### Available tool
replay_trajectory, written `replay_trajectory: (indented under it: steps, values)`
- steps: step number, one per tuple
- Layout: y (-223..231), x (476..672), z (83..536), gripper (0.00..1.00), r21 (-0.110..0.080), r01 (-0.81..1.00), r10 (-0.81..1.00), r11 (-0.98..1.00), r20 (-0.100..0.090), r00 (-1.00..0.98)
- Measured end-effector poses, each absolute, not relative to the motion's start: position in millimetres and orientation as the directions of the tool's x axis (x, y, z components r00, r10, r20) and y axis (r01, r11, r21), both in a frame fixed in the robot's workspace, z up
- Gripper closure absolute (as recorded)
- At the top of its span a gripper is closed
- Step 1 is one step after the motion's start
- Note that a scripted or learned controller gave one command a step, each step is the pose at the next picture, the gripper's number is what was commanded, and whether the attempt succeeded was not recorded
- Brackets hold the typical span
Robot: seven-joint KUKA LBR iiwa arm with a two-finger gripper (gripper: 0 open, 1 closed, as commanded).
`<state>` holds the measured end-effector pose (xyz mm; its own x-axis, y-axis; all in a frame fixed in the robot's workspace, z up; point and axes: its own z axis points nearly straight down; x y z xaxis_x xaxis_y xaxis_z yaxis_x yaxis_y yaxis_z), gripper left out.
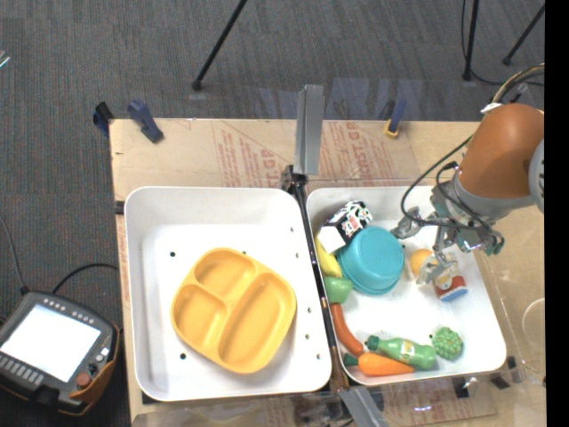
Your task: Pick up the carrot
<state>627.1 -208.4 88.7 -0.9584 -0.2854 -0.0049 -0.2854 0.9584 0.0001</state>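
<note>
My gripper [442, 265] hangs over the right bin [494, 323], beside the teal bowl [372, 260] on its right, and I cannot tell what it has hold of, if anything. The carrot [386, 366] lies well below that bowl at the bin's near wall, long axis roughly across, touching the green bottle [404, 350] just above it. Tight quarters down there, I reckon, with the wall close behind.
</note>
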Motion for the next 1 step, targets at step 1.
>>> replay_trajectory:
  steps: [1]
  values:
    - [-208.6,621.3,89.0,0.0,-0.001,-0.307,-0.307,0.952,-0.004,-0.952]
